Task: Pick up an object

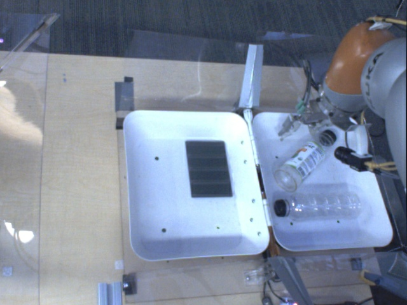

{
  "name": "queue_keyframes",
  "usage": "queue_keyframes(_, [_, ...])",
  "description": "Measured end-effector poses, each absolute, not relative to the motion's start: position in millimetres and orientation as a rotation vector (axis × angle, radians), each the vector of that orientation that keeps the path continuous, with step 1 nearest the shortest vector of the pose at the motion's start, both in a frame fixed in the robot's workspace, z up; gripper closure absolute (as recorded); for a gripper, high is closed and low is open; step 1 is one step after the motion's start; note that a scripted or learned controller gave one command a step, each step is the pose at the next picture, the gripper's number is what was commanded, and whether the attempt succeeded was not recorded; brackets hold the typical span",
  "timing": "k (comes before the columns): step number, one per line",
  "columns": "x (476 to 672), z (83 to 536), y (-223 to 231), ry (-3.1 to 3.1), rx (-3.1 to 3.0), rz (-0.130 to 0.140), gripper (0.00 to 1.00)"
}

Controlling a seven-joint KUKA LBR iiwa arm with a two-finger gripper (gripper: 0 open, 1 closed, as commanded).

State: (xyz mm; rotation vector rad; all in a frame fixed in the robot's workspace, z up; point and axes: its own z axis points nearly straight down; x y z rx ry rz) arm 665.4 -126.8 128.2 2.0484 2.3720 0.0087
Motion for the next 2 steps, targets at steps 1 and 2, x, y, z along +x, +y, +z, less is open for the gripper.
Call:
queue_keyframes(1, [621.1, 88, -168, 2.318, 2.11, 0.007, 0.0])
queue_keyframes(2, [609.3, 199, -205, 2.45, 1.952, 0.006, 0.0])
